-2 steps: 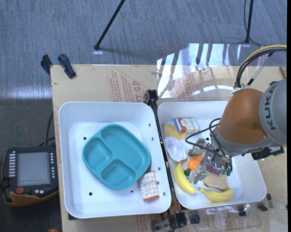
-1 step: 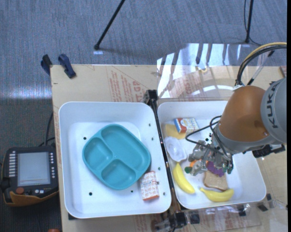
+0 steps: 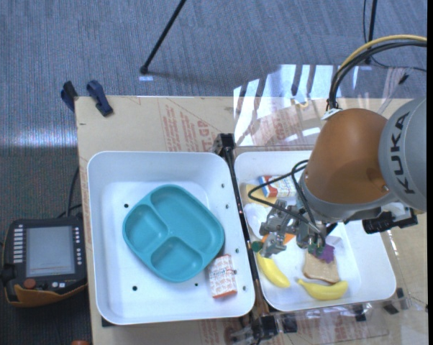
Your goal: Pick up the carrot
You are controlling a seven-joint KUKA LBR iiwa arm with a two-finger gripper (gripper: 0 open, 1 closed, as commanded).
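Two white bins (image 3: 101, 192) sit on a brown board (image 3: 159, 121) over grey carpet (image 3: 94, 27). The gripper (image 3: 277, 232) hangs above the carrot (image 3: 287, 237); I cannot tell its jaw state.

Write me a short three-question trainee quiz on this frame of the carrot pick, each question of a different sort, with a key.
1. True or false: the teal divided plate lies in the same bin as the gripper.
2. Multiple choice: which lies beside the plate, near the left bin's front edge? A) a banana B) a small snack packet C) a slice of toast
3. Fill in: the two yellow bananas lie in the ____ bin.

Key
1. False. The plate is in the left bin; the gripper is down in the right bin.
2. B, the snack packet. The toast is in the right bin.
3. Right.
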